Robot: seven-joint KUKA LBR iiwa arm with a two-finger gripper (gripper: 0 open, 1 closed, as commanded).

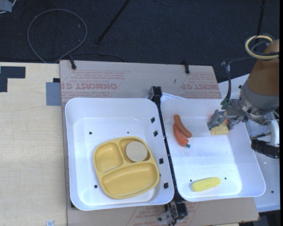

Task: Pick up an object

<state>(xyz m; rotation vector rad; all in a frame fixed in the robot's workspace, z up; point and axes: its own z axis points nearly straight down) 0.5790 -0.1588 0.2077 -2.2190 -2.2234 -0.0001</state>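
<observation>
The right bin (pixel 236 161) holds two orange sausage-shaped pieces (pixel 181 130) near its left wall. A yellow corn cob (pixel 206 184) lies by its front edge, and a small pale yellow block (pixel 221 131) rests near its far right wall. My gripper (pixel 218 122) reaches in from the right and sits low, directly over the yellow block's upper edge, touching or nearly touching it. Part of the block is hidden under the gripper. The arm's orange band (pixel 265 76) rises above the bin's right side.
In the left bin (pixel 80 140) lies a yellow compartment tray (pixel 127 179) with a round beige disc (pixel 136 151) in its upper right compartment. A black divider (pixel 162 145) separates the bins. Cardboard lies under both bins, and cables run across the dark floor behind.
</observation>
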